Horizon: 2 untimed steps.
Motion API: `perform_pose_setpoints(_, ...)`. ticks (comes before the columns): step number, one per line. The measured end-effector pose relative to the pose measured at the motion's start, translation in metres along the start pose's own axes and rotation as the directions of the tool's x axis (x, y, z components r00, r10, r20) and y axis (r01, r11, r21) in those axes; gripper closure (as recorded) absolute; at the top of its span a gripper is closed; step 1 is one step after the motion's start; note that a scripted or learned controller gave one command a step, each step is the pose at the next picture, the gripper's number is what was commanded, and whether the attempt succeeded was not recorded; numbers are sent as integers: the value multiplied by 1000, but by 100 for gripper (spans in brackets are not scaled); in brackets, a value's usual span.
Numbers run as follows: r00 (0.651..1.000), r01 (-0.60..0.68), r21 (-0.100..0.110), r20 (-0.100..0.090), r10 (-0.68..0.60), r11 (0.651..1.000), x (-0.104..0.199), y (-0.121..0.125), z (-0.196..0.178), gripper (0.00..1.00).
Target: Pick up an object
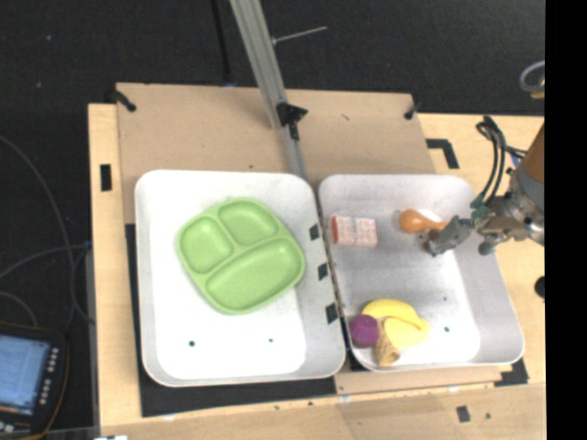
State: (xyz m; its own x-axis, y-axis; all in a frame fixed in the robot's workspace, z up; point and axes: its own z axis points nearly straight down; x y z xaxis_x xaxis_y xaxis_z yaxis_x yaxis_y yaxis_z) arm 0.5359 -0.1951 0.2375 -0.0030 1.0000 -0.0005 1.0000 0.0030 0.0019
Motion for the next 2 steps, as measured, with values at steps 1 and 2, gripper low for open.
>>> perform_pose_setpoints(1,1000,-1,0,0,1,1000,0,0,0,0)
perform_pose_setpoints(2,1000,-3,6,0,3,1000,-1,4,62,0)
